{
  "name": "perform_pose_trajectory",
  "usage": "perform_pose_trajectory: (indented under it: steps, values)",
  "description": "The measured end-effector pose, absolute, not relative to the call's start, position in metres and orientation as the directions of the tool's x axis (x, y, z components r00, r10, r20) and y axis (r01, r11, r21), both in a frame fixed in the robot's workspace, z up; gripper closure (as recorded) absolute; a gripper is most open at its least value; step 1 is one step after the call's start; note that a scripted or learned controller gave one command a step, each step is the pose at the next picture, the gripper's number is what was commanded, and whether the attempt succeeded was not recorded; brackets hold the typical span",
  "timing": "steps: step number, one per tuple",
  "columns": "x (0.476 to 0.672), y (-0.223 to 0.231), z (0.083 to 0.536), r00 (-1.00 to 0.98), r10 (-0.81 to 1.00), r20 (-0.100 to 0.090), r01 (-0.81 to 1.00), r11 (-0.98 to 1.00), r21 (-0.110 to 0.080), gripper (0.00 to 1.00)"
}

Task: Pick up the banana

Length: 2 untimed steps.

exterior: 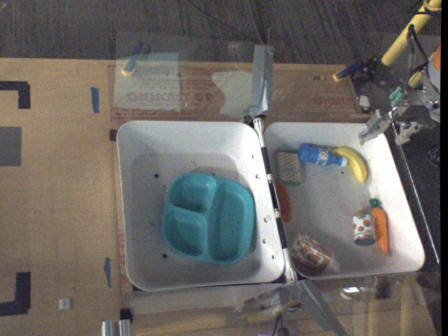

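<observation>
Bench cardboard (175,96) — faint print, unreadable.

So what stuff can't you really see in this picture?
- Gripper: small and blurry at the camera view's right edge, so its jaws are unreadable.
- Banana: its left end is hidden behind the blue bottle.
- Wrapped item: too blurry to name.

I am looking down on a robotics lab bench: a plywood tabletop (56,208) marked with black tape squares (17,95) and blue tape strips (94,100), two white bins (189,135) clamped side by side, cables (210,5) trailing across grey carpet (84,12).
</observation>
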State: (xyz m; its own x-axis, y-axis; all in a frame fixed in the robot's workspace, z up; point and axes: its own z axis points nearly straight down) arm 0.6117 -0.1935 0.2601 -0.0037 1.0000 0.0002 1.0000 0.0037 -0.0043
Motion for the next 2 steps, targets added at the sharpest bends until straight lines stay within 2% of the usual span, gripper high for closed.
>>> perform_pose_trajectory:
  steps: [1, 2]
  values:
    - [0.627, -0.209, 0.15, -0.192, 0.981, 0.001, 0.981, 0.192, -0.003, 0.0]
    - [0.644, -0.217, 0.094, -0.17, 0.985, 0.003, 0.985, 0.17, 0.002, 0.0]
